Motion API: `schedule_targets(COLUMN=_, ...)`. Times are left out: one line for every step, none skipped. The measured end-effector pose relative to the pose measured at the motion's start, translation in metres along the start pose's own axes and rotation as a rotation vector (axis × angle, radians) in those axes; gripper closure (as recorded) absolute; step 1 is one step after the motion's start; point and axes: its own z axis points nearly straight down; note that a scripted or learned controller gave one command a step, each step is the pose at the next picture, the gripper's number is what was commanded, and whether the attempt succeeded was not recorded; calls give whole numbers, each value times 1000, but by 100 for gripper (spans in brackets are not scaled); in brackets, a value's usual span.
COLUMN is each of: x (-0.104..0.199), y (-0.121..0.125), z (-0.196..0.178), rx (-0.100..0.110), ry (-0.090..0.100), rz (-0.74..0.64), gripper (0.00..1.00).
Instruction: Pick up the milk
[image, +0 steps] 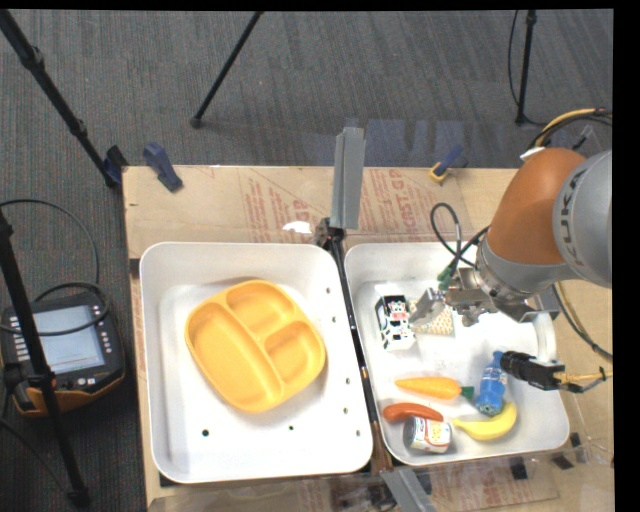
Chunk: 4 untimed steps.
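The milk (396, 322) is a small white carton with black cow patches. It stands upright in the right bin (366, 262), near the bin's left wall. My gripper (447, 309) hangs just right of the carton, over the bin's middle, and does not touch it. Its fingers look open, with no carton between them. A small speckled piece (438, 321) lies right below the gripper.
In the right bin's front half lie a carrot (428, 387), a red sausage (412, 411), a small can (430, 434), a banana (487, 425) and a blue bottle (490, 385). The left bin (152, 300) holds a yellow divided plate (256, 343).
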Motion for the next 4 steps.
schedule_targets(x=81, y=15, z=-42, rx=-1, ry=-1, rz=72, gripper=0)
schedule_targets(x=120, y=-6, z=-42, rx=0, ry=-1, rz=-55, gripper=0)
schedule_targets(x=88, y=0, z=-41, rx=0, ry=-2, rz=300, gripper=0)
schedule_targets(x=89, y=0, z=-41, rx=0, ry=-2, rz=299, gripper=0)
